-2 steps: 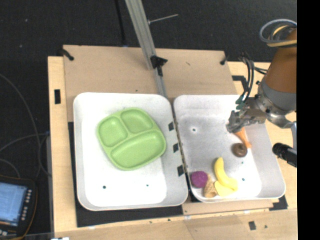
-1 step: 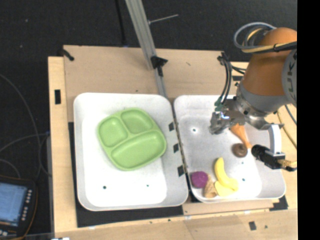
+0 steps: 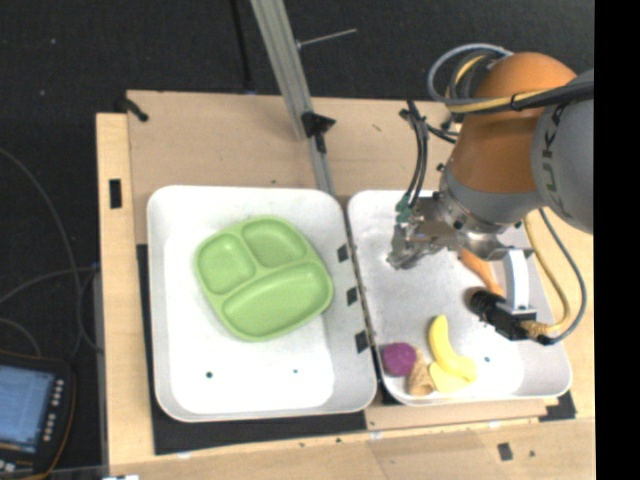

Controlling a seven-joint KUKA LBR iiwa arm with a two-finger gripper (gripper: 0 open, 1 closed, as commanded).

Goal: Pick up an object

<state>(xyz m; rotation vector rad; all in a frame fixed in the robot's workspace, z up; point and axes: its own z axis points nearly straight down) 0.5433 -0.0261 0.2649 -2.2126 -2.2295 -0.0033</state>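
White bins sat side by side on the bench (image 3: 215,143): the left bin (image 3: 180,368) carried a green divided plate (image 3: 262,278) near its middle, and the right bin (image 3: 540,378) held the small things. Over the right bin's far half hung the arm (image 3: 500,153), grey with its orange band, and the gripper (image 3: 402,256) pointed down near that bin's left edge, above bare white floor. Whether it was spread or closed could not be told; nothing showed between its tips. Along the right bin's near edge lay a banana (image 3: 448,353), touching a tan lump (image 3: 420,379) at its lower end, with a purple piece (image 3: 399,357) just beside them toward the near left corner. An orange thing (image 3: 478,266) peeked out from under the wrist, mostly hidden. By my judgement the pick was in the approach step, with no object yet taken; the next move called for travel toward the near edge, then a descent over one item, the banana being the clearest target though crowded by its neighbours. No brand, label or writing could be read anywhere.
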